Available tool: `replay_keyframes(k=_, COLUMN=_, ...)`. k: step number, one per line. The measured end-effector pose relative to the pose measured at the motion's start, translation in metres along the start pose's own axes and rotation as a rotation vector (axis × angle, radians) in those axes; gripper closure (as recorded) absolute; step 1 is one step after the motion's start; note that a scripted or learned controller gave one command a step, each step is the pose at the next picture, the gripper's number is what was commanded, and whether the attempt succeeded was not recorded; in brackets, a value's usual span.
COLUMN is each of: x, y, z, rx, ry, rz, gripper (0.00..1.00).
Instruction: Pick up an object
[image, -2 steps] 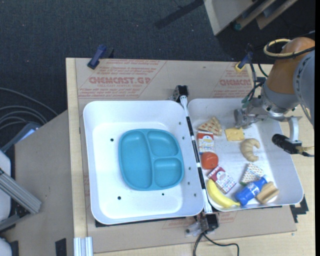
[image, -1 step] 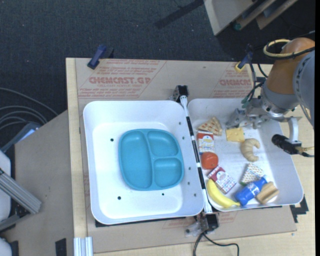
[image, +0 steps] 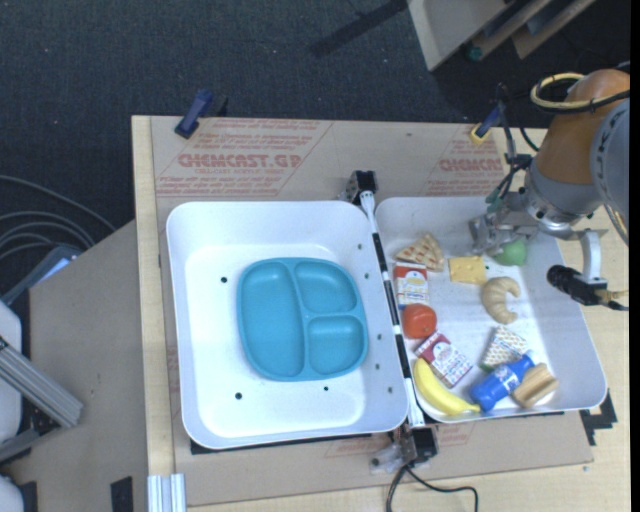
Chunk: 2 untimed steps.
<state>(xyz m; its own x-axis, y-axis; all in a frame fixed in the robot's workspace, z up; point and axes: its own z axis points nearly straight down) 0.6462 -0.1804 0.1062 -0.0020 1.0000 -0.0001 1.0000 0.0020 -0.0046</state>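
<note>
The right bin (image: 570, 340) holds several toy foods: a waffle slice (image: 424, 250), a cheese square (image: 466, 269), a croissant (image: 500, 297), a red tomato (image: 419, 321), a small carton (image: 411, 283), a banana (image: 440, 392), a blue bottle (image: 500, 382) and a green piece (image: 511, 252). My gripper (image: 490, 237) is low at the far end of this bin, right beside the green piece and just above the cheese square. The green piece is partly hidden by the gripper.
The left bin (image: 200, 300) holds a blue sectioned plate (image: 300, 318). A sandwich wedge (image: 503, 347), a bread roll (image: 537, 384) and a red-and-white packet (image: 444, 359) also lie in the right bin. The arm (image: 580, 140) crosses the far right corner.
</note>
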Motion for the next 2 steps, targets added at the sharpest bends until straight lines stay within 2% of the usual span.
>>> replay_keyframes(k=1, x=0.007, y=0.002, z=-0.001, rx=0.000, ry=0.013, rz=-0.004, gripper=0.00)
replay_keyframes(k=2, x=0.005, y=0.013, z=0.007, rx=0.013, ry=0.027, rz=-0.002, gripper=0.00)
